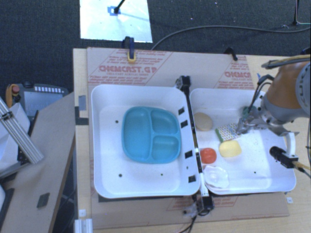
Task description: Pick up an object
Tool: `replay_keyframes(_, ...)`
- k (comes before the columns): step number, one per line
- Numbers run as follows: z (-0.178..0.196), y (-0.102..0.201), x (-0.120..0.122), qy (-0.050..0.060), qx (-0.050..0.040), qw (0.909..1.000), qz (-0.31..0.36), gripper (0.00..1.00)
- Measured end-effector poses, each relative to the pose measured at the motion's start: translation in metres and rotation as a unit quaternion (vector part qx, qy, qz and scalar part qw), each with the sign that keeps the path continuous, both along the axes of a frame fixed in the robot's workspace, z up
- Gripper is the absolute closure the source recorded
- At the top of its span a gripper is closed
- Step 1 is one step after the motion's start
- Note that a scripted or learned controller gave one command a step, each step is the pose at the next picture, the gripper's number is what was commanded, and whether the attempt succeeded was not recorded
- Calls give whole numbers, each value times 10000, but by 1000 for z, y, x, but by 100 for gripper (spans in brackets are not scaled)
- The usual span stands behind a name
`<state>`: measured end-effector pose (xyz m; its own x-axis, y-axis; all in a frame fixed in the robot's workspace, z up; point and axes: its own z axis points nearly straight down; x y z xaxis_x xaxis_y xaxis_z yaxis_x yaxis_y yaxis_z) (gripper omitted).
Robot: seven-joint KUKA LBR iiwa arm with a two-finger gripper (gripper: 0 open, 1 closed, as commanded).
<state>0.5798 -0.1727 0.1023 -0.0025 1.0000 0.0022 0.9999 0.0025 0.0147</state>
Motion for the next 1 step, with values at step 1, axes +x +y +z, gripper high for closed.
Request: replay_keyframes(1,64,0,-1,36,-23,10000,11,100)
